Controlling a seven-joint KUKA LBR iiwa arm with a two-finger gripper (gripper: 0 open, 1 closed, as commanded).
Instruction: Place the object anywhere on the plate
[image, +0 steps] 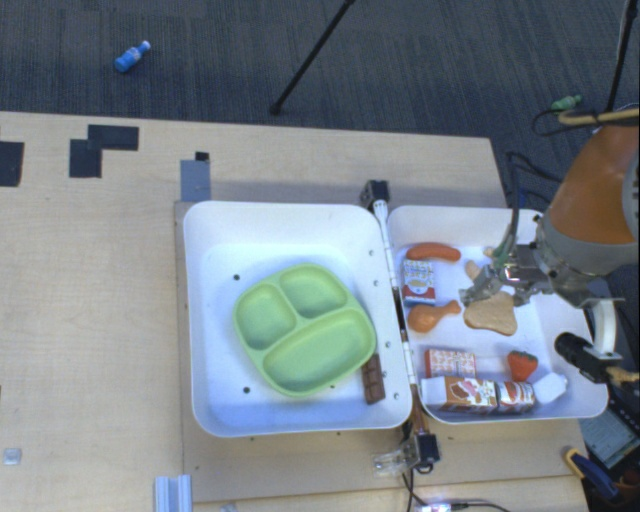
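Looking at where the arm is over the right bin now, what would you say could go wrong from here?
The gripper hangs among crowded items: a drumstick, a toast slice and a sausage lie close together, so it may catch two or knock one aside. The green plate sits in the left bin, so a weak hold might drop the item crossing the divider. The brown bar beside the plate shows how a placement could miss.

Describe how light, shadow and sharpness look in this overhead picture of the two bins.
Camera view: even, soft lighting; a bluish shadow rings the green three-compartment plastic plate inside the left white bin; the food items in the right white bin look soft, small print unreadable; the tool is slightly blurred.
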